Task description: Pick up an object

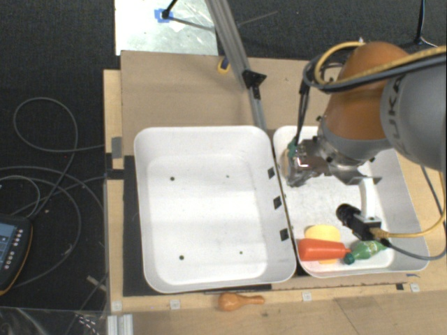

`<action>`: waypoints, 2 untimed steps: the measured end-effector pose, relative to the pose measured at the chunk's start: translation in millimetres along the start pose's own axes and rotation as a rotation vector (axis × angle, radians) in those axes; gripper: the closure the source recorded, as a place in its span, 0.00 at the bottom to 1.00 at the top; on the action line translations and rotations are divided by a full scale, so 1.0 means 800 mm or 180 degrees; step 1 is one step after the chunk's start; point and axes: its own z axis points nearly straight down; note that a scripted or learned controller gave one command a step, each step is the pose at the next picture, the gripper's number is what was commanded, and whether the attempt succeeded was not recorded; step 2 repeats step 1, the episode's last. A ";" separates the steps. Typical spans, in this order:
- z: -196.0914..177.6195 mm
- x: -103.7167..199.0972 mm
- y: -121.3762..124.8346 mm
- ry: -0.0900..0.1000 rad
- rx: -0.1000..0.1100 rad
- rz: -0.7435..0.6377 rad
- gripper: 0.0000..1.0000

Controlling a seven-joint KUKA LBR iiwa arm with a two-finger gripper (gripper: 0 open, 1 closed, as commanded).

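1. At the far left edge, low in the frame, you see a dark handheld control pendant on the dark floor. Thin black cables loop above it.
2. Left of centre, the left shallow white plastic bin sits on the brown bench board.
3. At the bottom centre, just below that bin's lower rim, a small tan pear-shaped object lies on the bench, outside both bins.
4. A grey metal pole slants from the top centre down towards the gap between the bins.
5. Right of centre, the two-finger metal gripper sits over the upper left part of the right shallow white plastic bin, close to its left wall. You cannot tell whether the gripper is open or closed.
6. Along the lower edge of the right bin lie the things you could pick:
   - a rounded yellow object;
   - a long orange-red object, touching the yellow one just below it;
   - a green bottle-shaped object, at the orange-red one's right end.
   All three lie below the gripper and apart from it.
7. At the upper right, the grey arm with its orange band comes in from the frame's right edge.
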 end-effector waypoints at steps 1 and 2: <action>0.010 0.077 -0.008 0.0002 0.0000 -0.0003 1.00; 0.010 0.077 -0.008 0.0002 0.0000 -0.0003 1.00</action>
